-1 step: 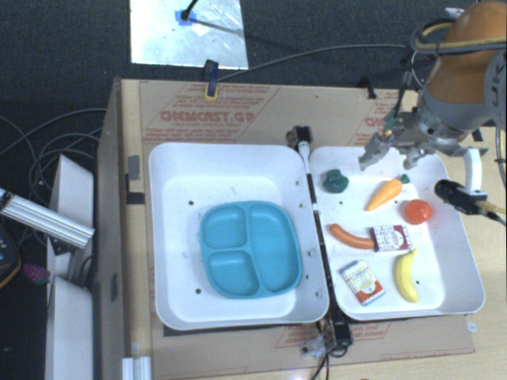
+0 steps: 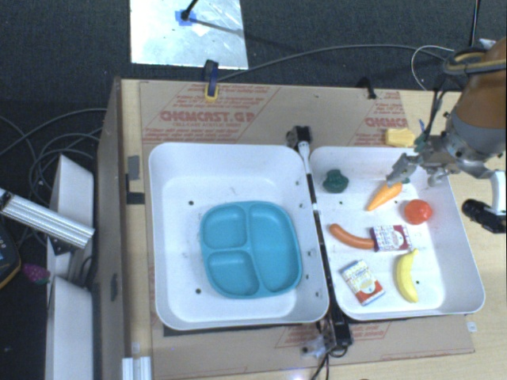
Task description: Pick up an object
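- Hovering above the far part of the right bin (image 2: 467, 279), the gripper (image 2: 413, 165) stood just over the thick end of the toy carrot (image 2: 384, 195), and nothing was seen between its fingers.
- The jaws looked parted by a narrow gap, but they were small and dark in the camera view, so this was only my reading.
- The carrot lay flat on the bin floor, slanted, with its tip toward the near left; I judged it as the likely target because it was nearest to the gripper.
- The task was, in my judgement, at the approach step: no object was lifted yet, and descending, closing and raising were left to do.
- Other things in the right bin were a green toy (image 2: 336, 182), a red tomato (image 2: 417, 210), a sausage (image 2: 351, 237), two small cartons (image 2: 390, 238) (image 2: 363, 282) and a banana (image 2: 406, 275).
- The left bin (image 2: 178, 169) carried a blue divided plate (image 2: 250, 248).
- The arm was cut off by the right edge, and a yellow piece (image 2: 400, 138) beyond the bin was too small to name.
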You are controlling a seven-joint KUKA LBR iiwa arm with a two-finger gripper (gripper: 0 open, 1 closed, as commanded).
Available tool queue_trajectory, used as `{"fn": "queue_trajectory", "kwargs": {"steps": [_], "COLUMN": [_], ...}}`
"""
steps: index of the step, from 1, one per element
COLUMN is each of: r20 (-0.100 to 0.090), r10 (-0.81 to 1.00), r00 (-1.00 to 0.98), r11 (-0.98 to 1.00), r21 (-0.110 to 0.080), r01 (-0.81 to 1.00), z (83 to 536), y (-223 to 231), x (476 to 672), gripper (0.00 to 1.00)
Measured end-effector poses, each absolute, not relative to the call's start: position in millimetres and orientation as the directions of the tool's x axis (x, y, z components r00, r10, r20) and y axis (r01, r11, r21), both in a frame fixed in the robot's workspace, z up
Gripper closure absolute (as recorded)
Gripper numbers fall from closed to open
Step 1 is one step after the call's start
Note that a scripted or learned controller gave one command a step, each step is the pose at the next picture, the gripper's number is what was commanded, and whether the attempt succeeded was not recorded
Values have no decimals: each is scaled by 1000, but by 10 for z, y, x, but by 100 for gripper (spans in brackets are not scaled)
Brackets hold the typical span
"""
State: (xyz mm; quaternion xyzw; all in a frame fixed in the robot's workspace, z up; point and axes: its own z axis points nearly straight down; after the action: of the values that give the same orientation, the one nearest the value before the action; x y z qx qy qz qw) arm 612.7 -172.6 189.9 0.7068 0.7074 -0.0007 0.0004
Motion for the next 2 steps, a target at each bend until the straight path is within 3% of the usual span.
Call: {"fn": "queue_trajectory", "kwargs": {"steps": [1,2], "r20": [0,-1], "r10": [1000,1000], "r00": [-3,3], "r11": [3,-3], "r21": [2,-19], "r01": [1000,1000], "z": [844,818], "y": [-1593,-1204], "x": [6358,6564], "gripper": [0,0]}}
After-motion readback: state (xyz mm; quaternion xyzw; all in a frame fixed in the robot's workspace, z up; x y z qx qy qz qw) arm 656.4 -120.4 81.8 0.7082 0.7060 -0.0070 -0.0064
